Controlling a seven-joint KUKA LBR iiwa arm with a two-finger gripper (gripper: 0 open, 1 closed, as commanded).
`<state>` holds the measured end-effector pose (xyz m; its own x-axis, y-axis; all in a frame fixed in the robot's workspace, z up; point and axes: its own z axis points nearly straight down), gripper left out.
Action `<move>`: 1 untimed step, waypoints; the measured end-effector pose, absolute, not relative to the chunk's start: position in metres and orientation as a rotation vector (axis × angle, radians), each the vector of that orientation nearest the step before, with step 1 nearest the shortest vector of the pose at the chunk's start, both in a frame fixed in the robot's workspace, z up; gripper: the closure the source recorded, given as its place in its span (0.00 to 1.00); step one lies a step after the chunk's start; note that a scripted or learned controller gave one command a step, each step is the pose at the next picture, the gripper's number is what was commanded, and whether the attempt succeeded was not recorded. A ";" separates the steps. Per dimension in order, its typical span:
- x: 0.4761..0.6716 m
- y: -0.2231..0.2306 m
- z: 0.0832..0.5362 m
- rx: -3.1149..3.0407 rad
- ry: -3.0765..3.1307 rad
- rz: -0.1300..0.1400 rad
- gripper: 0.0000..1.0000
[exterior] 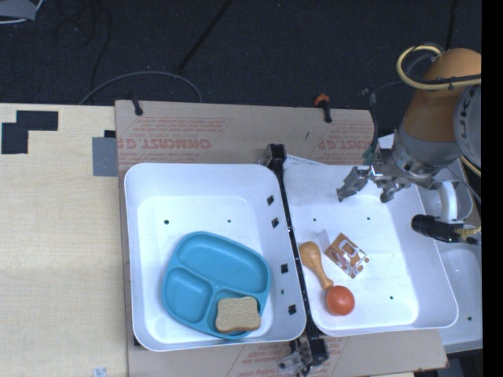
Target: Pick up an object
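In the right bin (pixel 424 309) lie a wooden spoon-like piece (pixel 316 263), a red ball (pixel 339 300) touching its lower end, and a small brown-and-white patterned box (pixel 347 255). The left bin (pixel 149 210) holds a blue divided plate (pixel 212 281) with a slice of toast (pixel 237 314) in its front right compartment. My gripper (pixel 368 187) hangs over the far part of the right bin, above and to the right of the box. Its fingers are spread apart with nothing between them.
A black divider (pixel 284 234) runs between the two bins. Bare white floor lies in the right bin's right half and in the left bin's far part. A cardboard sheet (pixel 236 132) lies behind the bins, and a pale wooden table (pixel 55 242) is at left.
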<state>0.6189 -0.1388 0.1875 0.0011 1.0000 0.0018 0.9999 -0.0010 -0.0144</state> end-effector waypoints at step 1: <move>0.622 -0.139 0.195 -2.221 -2.222 0.001 0.00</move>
